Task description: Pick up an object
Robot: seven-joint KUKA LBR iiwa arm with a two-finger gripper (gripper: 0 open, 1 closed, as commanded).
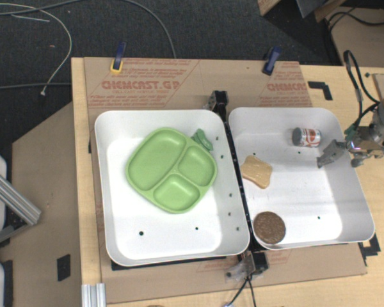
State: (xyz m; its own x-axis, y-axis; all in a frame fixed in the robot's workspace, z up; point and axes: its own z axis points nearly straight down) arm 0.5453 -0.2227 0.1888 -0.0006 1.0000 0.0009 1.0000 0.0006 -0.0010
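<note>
The right bin [345,200] holds three loose things. A small silver and red can [306,137] lies on its side near the back. A tan slice of bread [256,171] rests by the left wall, and a round brown patty [269,227] sits in the front left corner. My gripper [341,158] hovers over the bin's right rim, just right of and slightly nearer than the can. Its fingers are spread open with nothing between them. It touches none of the objects.
The left bin [115,190] carries a green divided plate [171,169] with a small dark green piece [203,139] at its back right edge. A black clamp [218,100] sits between the bins at the back. Cables [356,82] hang behind the gripper.
</note>
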